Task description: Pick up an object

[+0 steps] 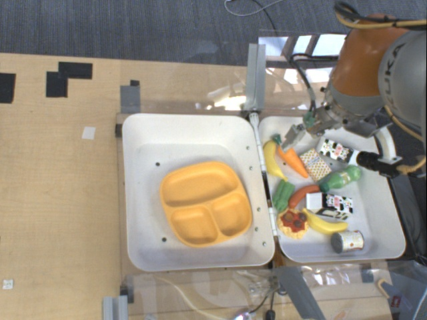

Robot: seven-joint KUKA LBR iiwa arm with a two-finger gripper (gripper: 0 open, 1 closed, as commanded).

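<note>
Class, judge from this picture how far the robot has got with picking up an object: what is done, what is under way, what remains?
Done: the arm has reached over the right bin, with the pincer above the carrot. Under way: nothing can be seen between its fingers, so no grasp yet. Left: closing on a toy and lifting it. The bananas, green bottle and can all lie in the bin; the yellow tray sits in the left bin.
</note>
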